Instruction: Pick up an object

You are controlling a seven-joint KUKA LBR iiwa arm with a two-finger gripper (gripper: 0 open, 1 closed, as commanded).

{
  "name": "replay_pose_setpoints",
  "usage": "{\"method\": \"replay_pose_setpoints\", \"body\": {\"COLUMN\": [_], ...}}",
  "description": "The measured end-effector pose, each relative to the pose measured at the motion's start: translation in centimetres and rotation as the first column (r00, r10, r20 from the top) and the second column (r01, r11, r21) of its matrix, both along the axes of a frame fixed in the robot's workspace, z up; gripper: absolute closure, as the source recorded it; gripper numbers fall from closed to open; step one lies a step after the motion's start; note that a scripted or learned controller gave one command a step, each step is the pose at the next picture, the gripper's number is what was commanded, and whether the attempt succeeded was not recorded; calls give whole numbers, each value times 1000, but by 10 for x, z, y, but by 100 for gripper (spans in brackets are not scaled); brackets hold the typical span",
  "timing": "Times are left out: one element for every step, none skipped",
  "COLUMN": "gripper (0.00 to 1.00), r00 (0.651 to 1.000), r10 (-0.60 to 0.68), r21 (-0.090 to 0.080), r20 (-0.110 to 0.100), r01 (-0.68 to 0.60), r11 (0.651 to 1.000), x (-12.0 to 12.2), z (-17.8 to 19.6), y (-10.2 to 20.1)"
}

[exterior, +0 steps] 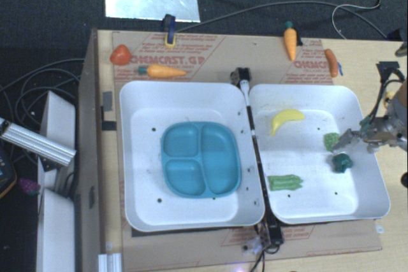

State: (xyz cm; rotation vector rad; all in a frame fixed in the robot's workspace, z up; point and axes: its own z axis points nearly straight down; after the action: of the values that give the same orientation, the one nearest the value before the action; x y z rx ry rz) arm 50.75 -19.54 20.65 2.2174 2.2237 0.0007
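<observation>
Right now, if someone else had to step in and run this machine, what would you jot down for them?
Gripper: low in the right bin, reaching in from the right between a light green lump and a dark green lump; nothing seen held.
Also in that bin: a yellow banana and a green bean pod.
Left bin: a blue divided plate.
Done: nothing lifted yet.
Left: grasp one item and raise it.

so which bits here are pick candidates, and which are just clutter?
Pick candidates, right bin: banana, light green piece, dark green piece, green pod; gripper beside them.
Clutter: blue tray in left bin, carrots and tomato on bench.
</observation>
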Motion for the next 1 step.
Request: {"method": "replay_pose_setpoints", "body": {"gripper": [0], "r00": [1000], "r10": [1], "r21": [1], "r20": [-2], "r01": [-1], "r11": [1000], "x": [47], "z": [-100], "y": [-11]}}
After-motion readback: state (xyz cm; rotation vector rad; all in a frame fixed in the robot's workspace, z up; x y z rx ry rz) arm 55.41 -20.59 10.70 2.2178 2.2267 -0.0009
